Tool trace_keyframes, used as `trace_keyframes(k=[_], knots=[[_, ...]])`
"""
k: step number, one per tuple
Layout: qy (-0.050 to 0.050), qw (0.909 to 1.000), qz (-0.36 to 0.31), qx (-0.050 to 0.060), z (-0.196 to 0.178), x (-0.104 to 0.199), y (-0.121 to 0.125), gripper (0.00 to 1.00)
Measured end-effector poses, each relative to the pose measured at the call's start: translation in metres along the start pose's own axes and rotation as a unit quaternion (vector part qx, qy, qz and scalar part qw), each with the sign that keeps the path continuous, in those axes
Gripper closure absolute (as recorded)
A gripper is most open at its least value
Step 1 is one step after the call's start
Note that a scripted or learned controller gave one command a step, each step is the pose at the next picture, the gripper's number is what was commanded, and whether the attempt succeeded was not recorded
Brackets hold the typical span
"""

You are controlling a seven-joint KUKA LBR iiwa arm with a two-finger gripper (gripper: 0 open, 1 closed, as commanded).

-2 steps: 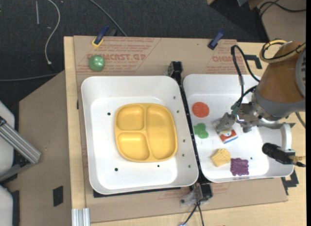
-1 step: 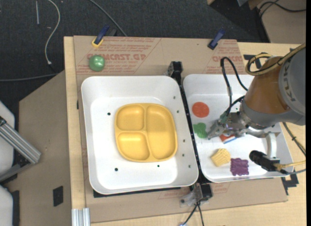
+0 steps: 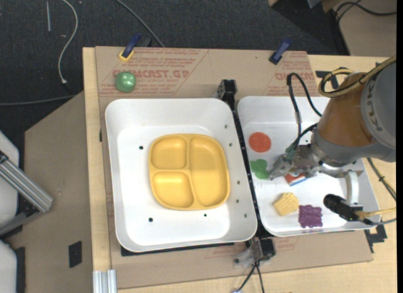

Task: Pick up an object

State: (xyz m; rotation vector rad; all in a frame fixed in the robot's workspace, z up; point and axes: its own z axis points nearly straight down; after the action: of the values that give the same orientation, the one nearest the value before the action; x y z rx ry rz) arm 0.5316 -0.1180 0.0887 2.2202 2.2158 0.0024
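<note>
Small toys lie in the right bin [image 3: 277,112] at centre right of the frame: an orange disc [image 3: 259,141], green piece [image 3: 259,169], yellow block [image 3: 286,204], purple piece [image 3: 310,216]. The gripper [image 3: 291,171] hovers low beside the green piece, apparently over something red; its finger state cannot be told.

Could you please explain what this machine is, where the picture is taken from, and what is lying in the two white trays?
It is a robot arm, grey with an orange band, seen from a camera above the bench. Its hand is low in the right bin, among small toy foods: an orange disc, a green piece, a yellow piece, a purple piece and something red close beside it. Whether it holds anything is unclear. The left bin carries a yellow divided plate. A green ball lies outside.
</note>
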Motion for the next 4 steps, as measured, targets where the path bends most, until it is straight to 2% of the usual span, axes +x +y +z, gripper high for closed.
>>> trace_keyframes(k=[1,2,3,4], knots=[[-0.002,1.0000,0.000,-0.006,-0.013,-0.001,0.003,1.00],[0.001,1.0000,-0.002,-0.001,-0.077,-0.002,0.009,1.00],[0.001,1.0000,-0.002,-0.001,-0.125,0.006,0.014,1.00],[0.001,1.0000,-0.002,0.000,-0.147,0.006,0.015,1.00]])
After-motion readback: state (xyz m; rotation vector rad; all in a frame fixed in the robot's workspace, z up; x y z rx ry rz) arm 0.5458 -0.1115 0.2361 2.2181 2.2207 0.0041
